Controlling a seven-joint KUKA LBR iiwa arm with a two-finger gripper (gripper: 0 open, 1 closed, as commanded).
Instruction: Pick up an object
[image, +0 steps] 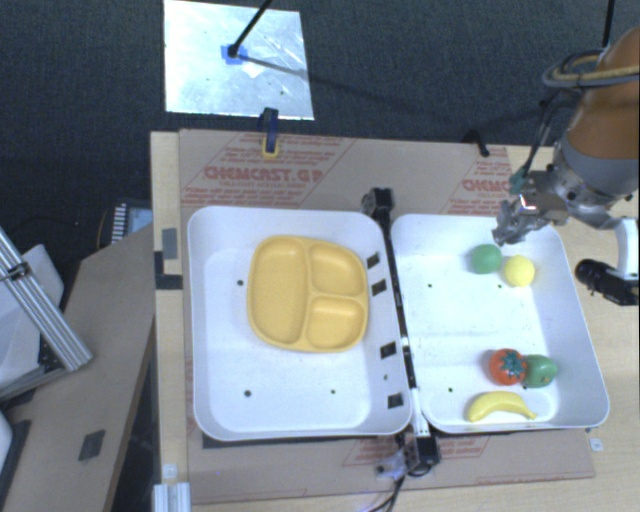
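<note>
White plastic bins sit side by side on a cardboard sheet (300, 165) printed with red lettering, which covers a pale wooden bench (165, 180).

Camera view: left bin (215, 400) holds a yellow divided tray (305, 292), three compartments, lying flat near the bin's middle. Right bin (570, 330) holds the loose toy food. Far end: a green ball-shaped fruit (486, 259) with a yellow lemon-like fruit (518, 271) just beside it on the right, the two touching or nearly so. Near end: a red tomato (506, 366) pressed against a green fruit (540, 370), and a yellow banana (500, 406) just nearer, close to the bin's near wall.

Arm enters from the right, orange band high at the frame's edge. Gripper (510, 228) hangs over the far rim of the right bin, just above the green ball-shaped fruit. Too small and blurred to read its opening; nothing visibly held. Judgement: lined up to descend on the green fruit or its yellow neighbour. The pair's closeness could spoil a clean grasp.

Surroundings: dark carpet (80, 100) beyond the bench, a shiny foil-like square (240, 60) on the floor at the far side, aluminium framing (40, 310) at far left. Black clips (385, 290) line the seam between the bins.
</note>
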